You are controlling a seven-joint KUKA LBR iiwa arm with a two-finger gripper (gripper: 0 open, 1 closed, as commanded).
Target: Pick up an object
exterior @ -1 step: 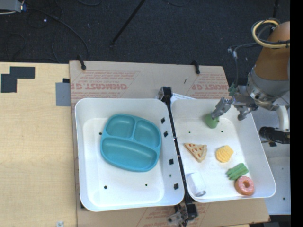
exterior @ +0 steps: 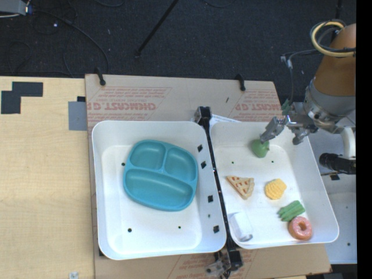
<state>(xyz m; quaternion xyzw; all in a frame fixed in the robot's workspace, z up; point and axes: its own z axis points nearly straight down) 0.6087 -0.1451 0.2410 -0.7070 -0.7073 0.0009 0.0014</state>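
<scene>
My gripper (exterior: 283, 136) hangs over the far part of the right bin (exterior: 325, 211), with its two fingers spread apart and nothing between them. Its left fingertip (exterior: 267, 136) sits just above a small round green object (exterior: 260, 149), which lies on the bin floor outside the fingers. Nearer the front lie a waffle wedge (exterior: 240, 186), a yellow piece (exterior: 275, 189), a green vegetable (exterior: 290, 210) and a pink donut (exterior: 300, 228). A small clear cup (exterior: 240, 226) lies at the bin's front left.
The left bin (exterior: 110, 225) holds a blue divided plate (exterior: 161, 174). A black divider (exterior: 210, 173) runs between the bins. Both rest on cardboard (exterior: 145, 100), with a wooden bench top (exterior: 40, 185) to the left. The arm's orange band (exterior: 337, 68) is at the right.
</scene>
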